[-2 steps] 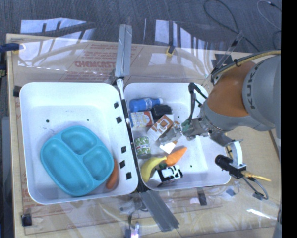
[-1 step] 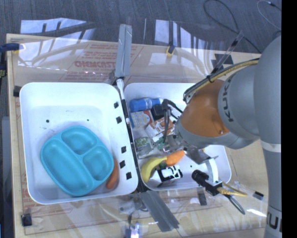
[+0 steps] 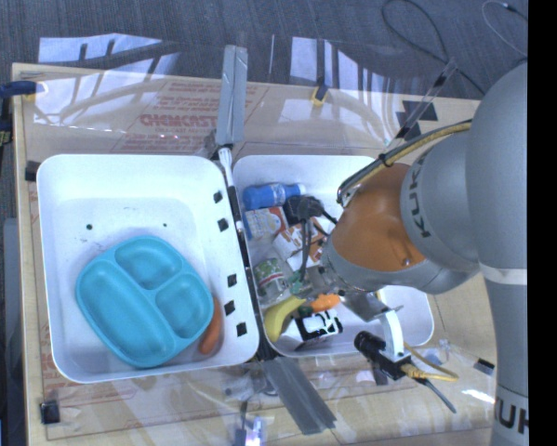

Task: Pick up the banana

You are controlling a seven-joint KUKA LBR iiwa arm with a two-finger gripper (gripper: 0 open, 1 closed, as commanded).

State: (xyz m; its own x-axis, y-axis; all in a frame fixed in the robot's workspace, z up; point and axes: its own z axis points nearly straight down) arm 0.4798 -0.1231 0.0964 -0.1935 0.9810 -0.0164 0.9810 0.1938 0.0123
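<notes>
Approach step, no grasp yet. Banana [image 3: 280, 316] lying in right bin [image 3: 419, 316], at front-left corner, against divider wall. Gripper [image 3: 317, 321] low just beside banana's right end, amid clutter (blue bottle [image 3: 264, 196], packets). Jaw state: cannot tell, wrist blocks. Next: centre over banana, descend, pinch across curve.

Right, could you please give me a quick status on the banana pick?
Claw low in right bin, just beside banana. Banana lies at bin's near-left corner, not lifted. Clutter packed behind it: blue bottle, packets.
</notes>
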